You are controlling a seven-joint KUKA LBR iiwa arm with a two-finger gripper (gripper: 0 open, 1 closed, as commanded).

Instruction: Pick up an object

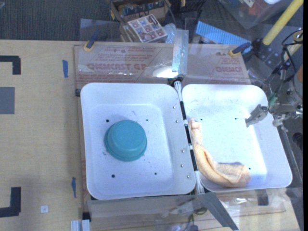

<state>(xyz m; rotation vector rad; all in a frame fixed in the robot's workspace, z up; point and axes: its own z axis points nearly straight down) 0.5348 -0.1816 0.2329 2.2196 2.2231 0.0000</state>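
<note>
A teal bowl lies upside down in the middle of the left bin. A long tan, soft-looking object curves along the left wall and front of the right bin. My gripper hangs over the right edge of the right bin, well to the right of the tan object and apart from it. Nothing is seen held in it.
A clear plastic sheet with red lettering lies behind the bins. Boxes, a blue pad and cables clutter the floor beyond. A yellow pole slants at the top right. Bare wooden benchtop spreads to the left.
</note>
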